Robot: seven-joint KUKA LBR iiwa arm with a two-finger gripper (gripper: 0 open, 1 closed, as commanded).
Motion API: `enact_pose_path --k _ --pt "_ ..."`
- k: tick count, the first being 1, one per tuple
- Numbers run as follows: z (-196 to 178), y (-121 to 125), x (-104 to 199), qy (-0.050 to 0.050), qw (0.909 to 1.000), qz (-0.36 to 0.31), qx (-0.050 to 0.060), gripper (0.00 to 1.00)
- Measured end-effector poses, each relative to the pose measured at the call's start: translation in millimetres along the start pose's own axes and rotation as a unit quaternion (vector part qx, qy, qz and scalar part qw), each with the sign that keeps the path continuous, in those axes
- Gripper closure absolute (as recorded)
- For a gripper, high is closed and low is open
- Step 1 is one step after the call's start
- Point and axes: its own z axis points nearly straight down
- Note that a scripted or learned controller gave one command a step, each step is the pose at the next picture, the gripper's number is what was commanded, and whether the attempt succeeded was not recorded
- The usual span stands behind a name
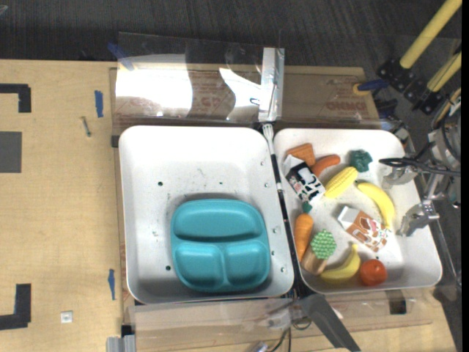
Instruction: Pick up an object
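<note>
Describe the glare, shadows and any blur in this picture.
Camera view: strong glare whites out the clear sheet behind the left bin; the teal tray casts a soft shadow on that bin's floor; the gripper at the right edge looks slightly blurred.

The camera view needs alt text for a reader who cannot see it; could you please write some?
Two shallow white bins sit side by side on a bench: the left bin holds a teal divided tray, and the right bin holds a jumble of toy food, including a banana, corn, a carrot and a tomato.
</note>
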Motion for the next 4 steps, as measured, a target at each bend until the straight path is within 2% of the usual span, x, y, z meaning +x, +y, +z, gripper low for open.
enact_pose_path --k 1,2,3,4 --pt "159.9 -15.9 -22.3 -0.007 0.9996 0.027 0.000 0.00" --pt "182.9 -10.7 -139.8 0.026 0.9982 0.054 -0.001 0.00" --pt "196.4 -23.8 -66.4 -0.001 0.9820 0.189 0.000 0.00" --pt "194.7 -15.8 9.8 -0.005 0.9695 0.245 0.000 0.00"
